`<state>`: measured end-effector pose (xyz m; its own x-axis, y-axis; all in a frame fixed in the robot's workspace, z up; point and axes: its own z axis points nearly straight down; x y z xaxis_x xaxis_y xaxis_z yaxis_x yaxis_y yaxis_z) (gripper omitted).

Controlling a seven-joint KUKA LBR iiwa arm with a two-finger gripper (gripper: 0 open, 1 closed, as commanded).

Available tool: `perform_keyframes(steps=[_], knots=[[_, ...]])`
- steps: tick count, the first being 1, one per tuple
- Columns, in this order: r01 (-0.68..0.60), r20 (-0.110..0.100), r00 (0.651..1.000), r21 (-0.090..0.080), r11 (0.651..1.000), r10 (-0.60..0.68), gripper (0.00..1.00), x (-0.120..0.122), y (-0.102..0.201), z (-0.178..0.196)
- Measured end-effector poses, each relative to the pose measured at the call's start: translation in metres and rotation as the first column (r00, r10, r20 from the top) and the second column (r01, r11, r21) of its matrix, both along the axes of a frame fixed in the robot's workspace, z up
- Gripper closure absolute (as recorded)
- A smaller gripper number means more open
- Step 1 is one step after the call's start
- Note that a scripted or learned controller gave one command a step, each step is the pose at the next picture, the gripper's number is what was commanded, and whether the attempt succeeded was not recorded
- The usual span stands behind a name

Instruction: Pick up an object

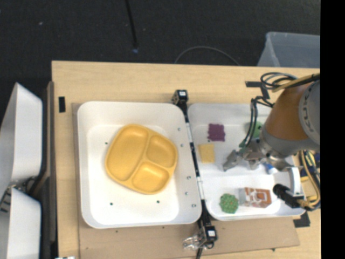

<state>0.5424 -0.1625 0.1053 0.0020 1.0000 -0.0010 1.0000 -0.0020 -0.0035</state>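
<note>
The right bin (pixel 237 115) holds a purple block (pixel 216 132), a pale yellow square (pixel 206 153), a green bumpy ball (pixel 228 203) and a small orange and white packet (pixel 255 197). My gripper (pixel 241 160) hangs low over the middle of that bin, right of the yellow square and above the packet. Its grey fingers (pixel 232 161) point left and stand apart, with nothing between them. The arm's orange band (pixel 285 117) rises behind it.
The left bin (pixel 89 198) carries a yellow divided plate (pixel 141 158). Black clips (pixel 179 96) sit where the bins meet. Cables loop around the arm at the right. A pale blue container (pixel 288 50) stands beyond the bench's far right corner.
</note>
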Motion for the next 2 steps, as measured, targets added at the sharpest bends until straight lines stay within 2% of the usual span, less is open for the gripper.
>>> perform_keyframes(steps=[1,2], knots=[[0.004,0.007,1.000,0.000,1.000,-0.004,1.00,0.002,-0.001,0.014],[-0.005,0.009,1.000,-0.001,1.000,0.005,1.00,0.009,0.001,0.060]])
